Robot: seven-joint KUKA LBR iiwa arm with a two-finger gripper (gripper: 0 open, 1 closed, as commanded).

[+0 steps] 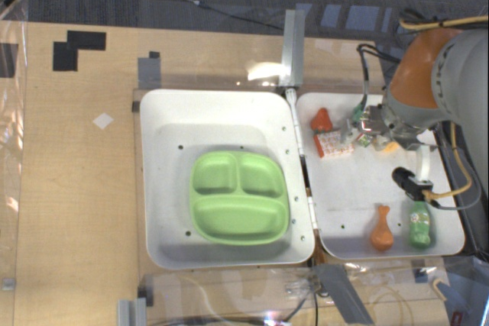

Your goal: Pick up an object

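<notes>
My gripper [364, 127] hangs low over the back of the right bin [351, 187], under the grey arm with its orange band. Just left of it lies a white and red packet [334, 143], with a small red object [321, 119] behind that. A bit of yellow [390, 147] peeks out at the gripper's right side. Near the bin's front edge rest an orange drumstick-shaped toy [381, 228] and a green bottle [419, 225], both well away from the gripper.
The left bin [164, 164] holds a green divided plate [239, 197]. A metal divider post [293, 50] stands between the bins at the back. The arm covers the right bin's back right corner.
</notes>
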